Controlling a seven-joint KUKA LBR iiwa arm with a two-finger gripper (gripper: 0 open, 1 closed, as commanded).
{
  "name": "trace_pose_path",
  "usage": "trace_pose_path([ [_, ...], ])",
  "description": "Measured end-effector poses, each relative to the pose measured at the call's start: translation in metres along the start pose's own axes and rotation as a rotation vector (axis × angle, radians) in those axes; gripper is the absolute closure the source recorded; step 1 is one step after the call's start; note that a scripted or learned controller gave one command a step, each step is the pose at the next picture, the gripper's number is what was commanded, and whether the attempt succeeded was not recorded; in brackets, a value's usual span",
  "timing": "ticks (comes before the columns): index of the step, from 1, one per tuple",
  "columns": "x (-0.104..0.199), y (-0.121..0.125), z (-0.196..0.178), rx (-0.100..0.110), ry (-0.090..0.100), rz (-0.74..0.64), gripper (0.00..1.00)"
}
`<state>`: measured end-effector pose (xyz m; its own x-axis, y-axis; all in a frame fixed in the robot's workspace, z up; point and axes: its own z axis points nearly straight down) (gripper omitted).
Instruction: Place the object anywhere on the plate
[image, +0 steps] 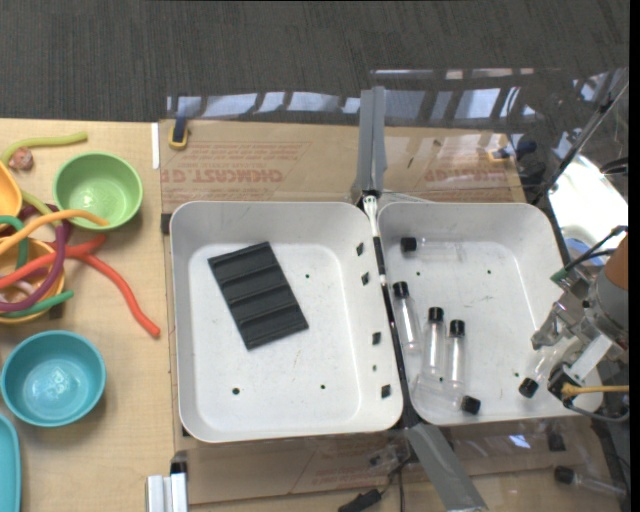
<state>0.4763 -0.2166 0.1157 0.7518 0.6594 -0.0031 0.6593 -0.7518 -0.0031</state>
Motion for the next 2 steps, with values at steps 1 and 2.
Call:
trace_pose_path([
  [1,0.004,0.0,0.024,0.005,0.007,0.121,1.0],
  [2,-0.003,0.004,-0.106,0.0,-0.001,0.278,1.0],
])
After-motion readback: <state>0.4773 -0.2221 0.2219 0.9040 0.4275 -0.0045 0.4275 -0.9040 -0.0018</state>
